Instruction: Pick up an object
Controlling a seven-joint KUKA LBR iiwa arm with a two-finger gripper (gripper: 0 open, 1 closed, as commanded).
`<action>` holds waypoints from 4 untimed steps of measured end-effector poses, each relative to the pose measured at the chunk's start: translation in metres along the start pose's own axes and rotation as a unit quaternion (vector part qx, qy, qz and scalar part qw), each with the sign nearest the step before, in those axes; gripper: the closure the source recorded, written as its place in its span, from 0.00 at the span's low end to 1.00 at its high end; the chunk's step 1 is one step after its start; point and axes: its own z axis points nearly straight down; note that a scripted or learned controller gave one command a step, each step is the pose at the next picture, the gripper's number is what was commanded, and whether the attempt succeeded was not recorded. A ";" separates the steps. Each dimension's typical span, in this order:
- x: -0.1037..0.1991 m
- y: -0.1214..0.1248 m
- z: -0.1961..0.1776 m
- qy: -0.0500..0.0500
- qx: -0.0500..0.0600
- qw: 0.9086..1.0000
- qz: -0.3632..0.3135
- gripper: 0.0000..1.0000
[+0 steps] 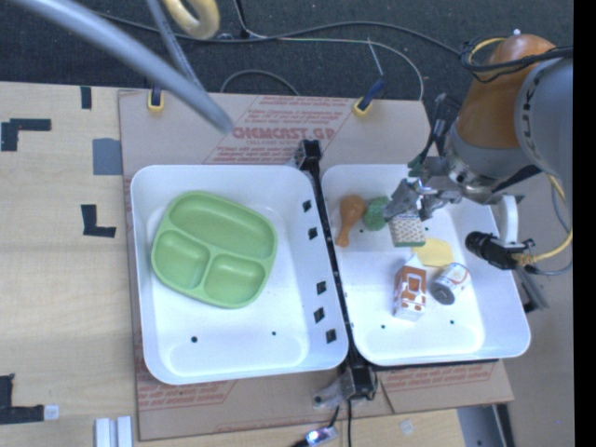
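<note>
Camera view has the hand (410,203) low in the right bin (484,343), over the waffle-patterned piece (406,230); this looks like the reach step; next, a centred closing, then a lift

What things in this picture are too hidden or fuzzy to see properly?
- Gripper in the camera view: its fingers blur into the arm's grey metal, so open or shut is unclear.
- Green object in the right bin: partly behind the gripper, its shape is unclear.
- Small carton: its print is too small to read.
- Yellow piece: blurry, so unidentifiable.
</note>
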 end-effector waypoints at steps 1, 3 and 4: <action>0.001 -0.001 -0.060 0.000 0.000 1.000 0.000 1.00; 0.112 0.016 -0.055 0.000 0.003 1.000 -0.003 1.00; 0.170 0.017 -0.035 0.000 0.004 1.000 -0.002 1.00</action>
